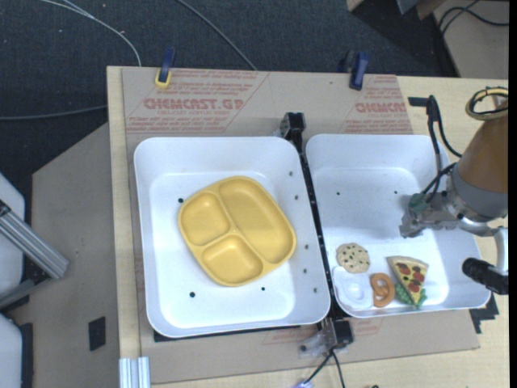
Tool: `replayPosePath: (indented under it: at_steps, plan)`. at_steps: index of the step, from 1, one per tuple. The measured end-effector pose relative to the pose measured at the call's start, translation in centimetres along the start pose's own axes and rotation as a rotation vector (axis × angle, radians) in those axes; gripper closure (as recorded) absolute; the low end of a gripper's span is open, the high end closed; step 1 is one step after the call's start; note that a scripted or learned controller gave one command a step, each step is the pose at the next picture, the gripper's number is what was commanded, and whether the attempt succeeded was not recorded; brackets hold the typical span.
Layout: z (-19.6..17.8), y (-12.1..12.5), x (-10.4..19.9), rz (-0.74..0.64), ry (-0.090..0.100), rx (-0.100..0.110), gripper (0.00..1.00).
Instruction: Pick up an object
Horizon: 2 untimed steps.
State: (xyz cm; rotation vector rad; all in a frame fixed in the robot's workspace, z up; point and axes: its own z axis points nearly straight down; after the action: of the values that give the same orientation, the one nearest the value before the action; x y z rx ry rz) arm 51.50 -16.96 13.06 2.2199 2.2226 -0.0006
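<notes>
The tool [414, 217] hangs low in the right bin [363, 156], above the pizza [408, 277], probably lining up; I cannot tell its state.

I'm seeing four toy foods lying flat along the near edge of the right bin [380, 148]: a chocolate-chip cookie [352, 256], a white fried egg [353, 288] sitting by the near-left corner, a brown pretzel [381, 289] overlapping the egg, and a pizza slice [409, 278] lying just beside the pretzel.
</notes>
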Motion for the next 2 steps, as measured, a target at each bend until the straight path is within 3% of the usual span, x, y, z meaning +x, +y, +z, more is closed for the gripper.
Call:
replayPosePath:
  at_steps: [2]
  plan:
    - [-10.1, 0.9, 0.8, -0.002, -0.001, -0.002, 1.00]
